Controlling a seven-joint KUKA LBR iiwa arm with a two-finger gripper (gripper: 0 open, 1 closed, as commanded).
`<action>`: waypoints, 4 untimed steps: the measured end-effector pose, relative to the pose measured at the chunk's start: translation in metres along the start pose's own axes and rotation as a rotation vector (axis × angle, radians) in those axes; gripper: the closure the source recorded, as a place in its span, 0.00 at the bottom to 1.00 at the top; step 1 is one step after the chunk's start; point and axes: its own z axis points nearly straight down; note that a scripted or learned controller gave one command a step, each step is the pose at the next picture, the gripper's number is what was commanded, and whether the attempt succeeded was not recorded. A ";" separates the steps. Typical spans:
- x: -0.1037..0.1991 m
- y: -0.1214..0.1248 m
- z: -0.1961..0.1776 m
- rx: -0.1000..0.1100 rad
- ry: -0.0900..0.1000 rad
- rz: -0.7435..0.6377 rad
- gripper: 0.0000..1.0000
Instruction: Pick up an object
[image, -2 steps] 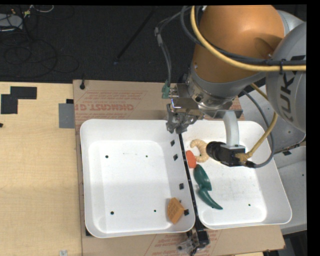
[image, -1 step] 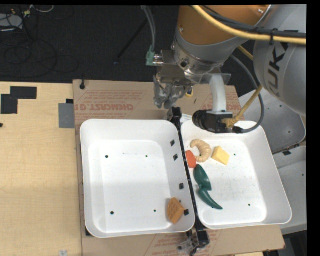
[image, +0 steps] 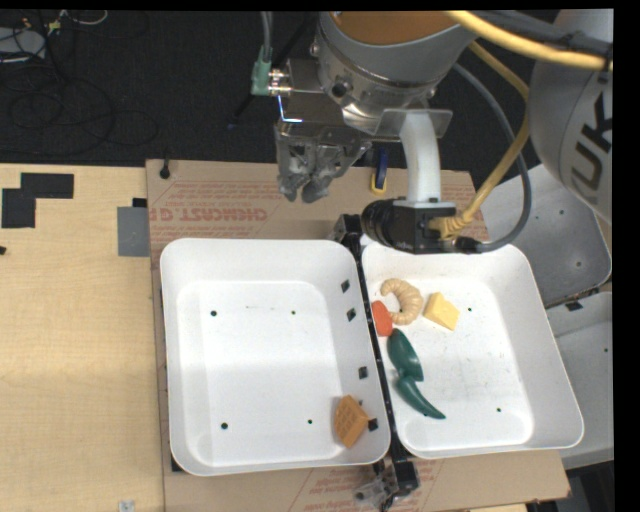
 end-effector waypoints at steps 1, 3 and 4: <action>0.017 -0.030 0.005 0.010 -0.006 0.003 1.00; 0.016 -0.038 0.006 0.011 -0.006 0.005 1.00; 0.015 -0.043 0.005 0.010 -0.006 0.006 1.00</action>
